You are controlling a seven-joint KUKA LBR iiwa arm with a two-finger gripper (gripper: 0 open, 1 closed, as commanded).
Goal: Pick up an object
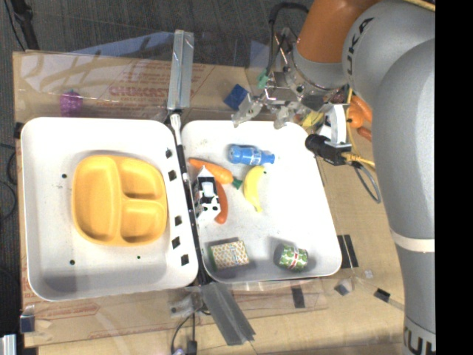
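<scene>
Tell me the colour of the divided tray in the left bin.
Yellow-orange. The divided tray in the left bin shows clearly in the camera view.

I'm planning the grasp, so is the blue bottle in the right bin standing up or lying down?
Lying down. The blue bottle rests on its side on the right bin floor, its length running left to right.

Tan cardboard-covered worktop (103, 87) under clear plastic sheeting, set against dark grey carpeted floor (89, 6) along the top edge.
</scene>
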